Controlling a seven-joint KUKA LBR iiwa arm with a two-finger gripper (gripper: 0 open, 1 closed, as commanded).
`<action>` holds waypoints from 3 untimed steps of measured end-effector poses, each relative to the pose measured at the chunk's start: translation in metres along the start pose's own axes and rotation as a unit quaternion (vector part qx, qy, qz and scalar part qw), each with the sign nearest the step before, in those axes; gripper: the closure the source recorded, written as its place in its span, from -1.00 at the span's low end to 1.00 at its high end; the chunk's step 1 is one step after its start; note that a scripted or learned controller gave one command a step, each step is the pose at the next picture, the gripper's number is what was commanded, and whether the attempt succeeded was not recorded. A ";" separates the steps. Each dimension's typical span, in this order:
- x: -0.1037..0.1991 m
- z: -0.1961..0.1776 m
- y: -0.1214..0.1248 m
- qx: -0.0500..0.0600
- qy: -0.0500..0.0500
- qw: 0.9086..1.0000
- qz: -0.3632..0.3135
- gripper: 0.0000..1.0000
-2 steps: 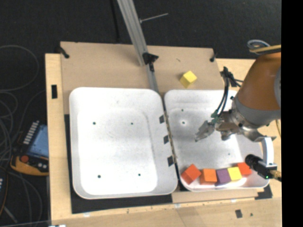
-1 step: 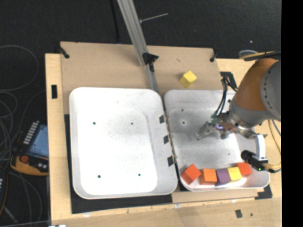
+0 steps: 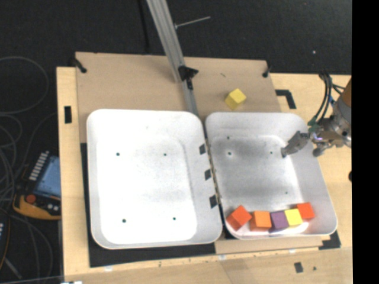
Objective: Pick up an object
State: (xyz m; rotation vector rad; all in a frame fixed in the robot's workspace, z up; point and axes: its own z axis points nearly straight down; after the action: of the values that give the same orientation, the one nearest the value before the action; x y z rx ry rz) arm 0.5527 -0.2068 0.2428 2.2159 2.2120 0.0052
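- Blocks sit in a row along the near wall of the right bin (image 3: 308,176): red block (image 3: 240,216), orange block (image 3: 260,219), purple block (image 3: 278,220), yellow block (image 3: 294,218), another red block (image 3: 305,210).
- Tool (image 3: 303,142) hovers over the bin's far right side, well apart from them; whether its fingers stand apart or together, I cannot tell.
- Best target is probably an end block, which has a free side.
- A stray yellow cube (image 3: 235,98) lies on the desk (image 3: 243,76) behind the bin.
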 end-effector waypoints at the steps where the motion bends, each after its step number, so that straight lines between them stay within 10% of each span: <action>1: 0.040 0.063 -0.033 0.008 0.003 1.000 -0.002 -1.00; 2: 0.033 0.105 -0.015 0.006 0.002 1.000 -0.001 -1.00; 3: 0.029 0.049 -0.026 0.002 0.001 1.000 0.000 -1.00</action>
State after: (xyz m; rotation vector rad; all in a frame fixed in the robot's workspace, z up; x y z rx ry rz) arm 0.5270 -0.1777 0.1930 2.2199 2.2140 0.0051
